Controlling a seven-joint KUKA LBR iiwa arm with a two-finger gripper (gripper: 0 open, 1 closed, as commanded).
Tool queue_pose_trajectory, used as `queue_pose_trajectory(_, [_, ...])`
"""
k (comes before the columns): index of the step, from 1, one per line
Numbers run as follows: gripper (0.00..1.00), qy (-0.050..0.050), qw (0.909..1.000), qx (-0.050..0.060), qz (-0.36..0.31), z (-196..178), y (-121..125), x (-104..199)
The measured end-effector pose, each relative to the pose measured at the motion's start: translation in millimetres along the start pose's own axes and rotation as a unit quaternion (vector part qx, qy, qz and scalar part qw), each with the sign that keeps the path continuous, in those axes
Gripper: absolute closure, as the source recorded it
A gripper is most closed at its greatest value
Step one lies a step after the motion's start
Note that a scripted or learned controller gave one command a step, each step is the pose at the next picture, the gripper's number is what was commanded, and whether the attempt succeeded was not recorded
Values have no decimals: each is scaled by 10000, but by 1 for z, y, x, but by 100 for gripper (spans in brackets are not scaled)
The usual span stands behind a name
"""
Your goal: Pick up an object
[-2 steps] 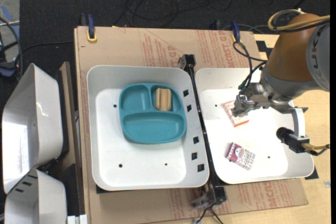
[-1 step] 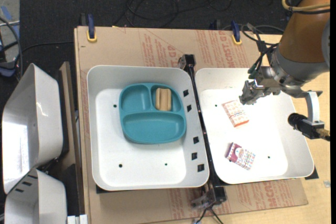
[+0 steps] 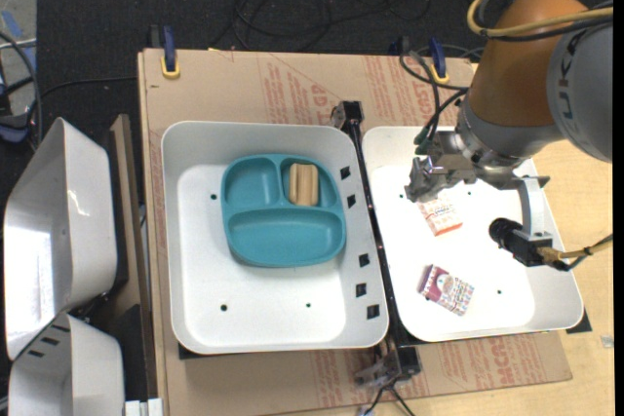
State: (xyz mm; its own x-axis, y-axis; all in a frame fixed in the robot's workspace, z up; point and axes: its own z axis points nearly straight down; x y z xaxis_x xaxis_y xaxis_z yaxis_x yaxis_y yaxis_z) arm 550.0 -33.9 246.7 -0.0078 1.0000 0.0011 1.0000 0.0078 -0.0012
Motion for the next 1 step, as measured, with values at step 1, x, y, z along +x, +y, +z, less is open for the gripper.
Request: queue_pose_trajectory(1, [100,-4,10000,-4,4,10,-4,61])
